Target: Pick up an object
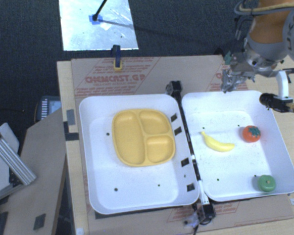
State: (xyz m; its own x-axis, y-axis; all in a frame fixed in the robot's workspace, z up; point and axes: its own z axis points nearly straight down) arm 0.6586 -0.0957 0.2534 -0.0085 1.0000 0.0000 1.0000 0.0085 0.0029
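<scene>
Two bins point(143, 203), one tray point(142, 136), three fruits point(218, 143).

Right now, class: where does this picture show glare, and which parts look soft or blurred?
Camera view: the metal sheet at top gleams with patchy reflections; the white bins are evenly lit, with faint shadow under the banana; the gripper and arm look slightly soft, while the yellow tray is sharper.

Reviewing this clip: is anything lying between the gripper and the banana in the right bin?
Nothing visible does. The gripper hangs over the far edge of the right bin, and the banana lies near the bin's middle with bare white floor between them. The tomato and green fruit sit off to the side.
</scene>
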